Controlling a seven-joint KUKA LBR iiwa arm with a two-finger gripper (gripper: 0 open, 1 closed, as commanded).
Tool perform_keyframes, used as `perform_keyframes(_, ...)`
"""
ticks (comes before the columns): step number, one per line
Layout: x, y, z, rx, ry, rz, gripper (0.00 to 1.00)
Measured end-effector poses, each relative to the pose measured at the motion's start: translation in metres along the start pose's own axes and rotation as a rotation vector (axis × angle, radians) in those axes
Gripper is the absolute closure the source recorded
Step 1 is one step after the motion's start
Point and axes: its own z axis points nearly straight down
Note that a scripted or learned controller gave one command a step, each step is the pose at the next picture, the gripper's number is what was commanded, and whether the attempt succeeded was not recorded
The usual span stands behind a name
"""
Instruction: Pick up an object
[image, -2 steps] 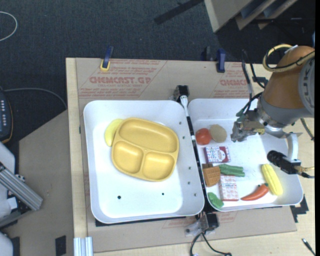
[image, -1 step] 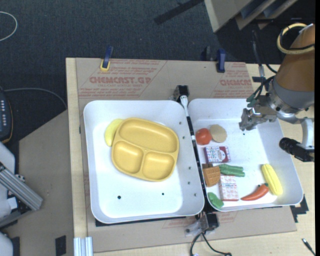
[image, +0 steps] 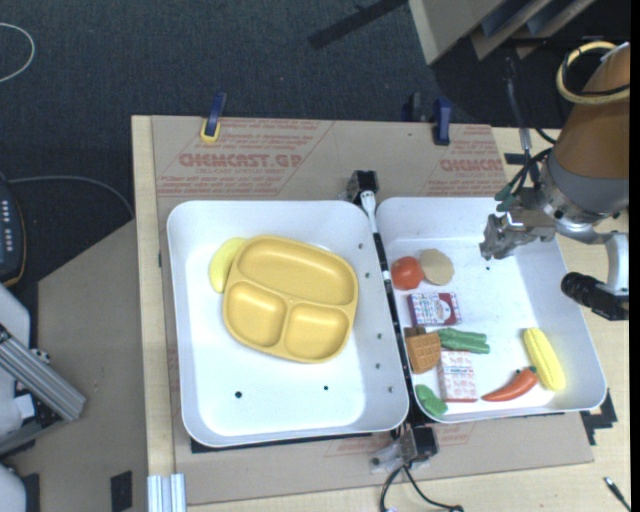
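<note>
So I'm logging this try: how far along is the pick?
Nothing looks picked yet: the tomato, corn and other toys lie in the right bin. The gripper sits above that bin's upper part, no item visibly between its fingers. Grasping and lifting remain.

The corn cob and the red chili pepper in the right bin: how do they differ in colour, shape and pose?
The corn cob is yellow; the red chili pepper is red-orange. The corn cob is thick and blunt, while the red chili pepper is slim, curved and tapers to a point. The corn cob lies nearly along the bin's length; the red chili pepper lies more across it. Both lie flat near the front right corner of the right bin, close together.
</note>
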Motion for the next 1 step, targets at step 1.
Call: perform_keyframes(1,0.0441,-0.0428,-0.0040,0.008,0.004,-0.002,1.00)
